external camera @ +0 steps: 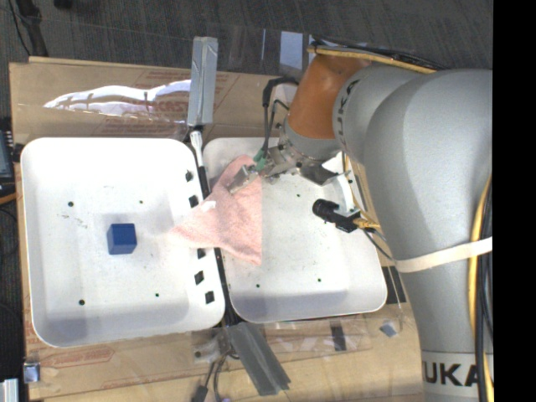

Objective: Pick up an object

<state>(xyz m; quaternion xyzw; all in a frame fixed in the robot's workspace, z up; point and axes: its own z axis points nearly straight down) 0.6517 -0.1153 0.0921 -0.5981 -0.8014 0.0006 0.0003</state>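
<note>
A pink cloth [228, 218] hangs from my gripper [241, 179] at the back left of the right bin [335, 296]. Its top corner is pinched between the fingers, and the gripper is shut on it. The cloth fans out downward and to the left, and its lower edge drapes over the wall between the two bins. The grey arm with its orange band [318, 99] reaches in from the right, above the right bin's back edge.
A small blue cube [122, 238] lies in the left bin [50, 308], left of its middle. Both bins rest on cardboard [100, 82], with a crinkled clear plastic sheet [117, 99] behind the left bin. The arm's bulk covers the right bin's right side.
</note>
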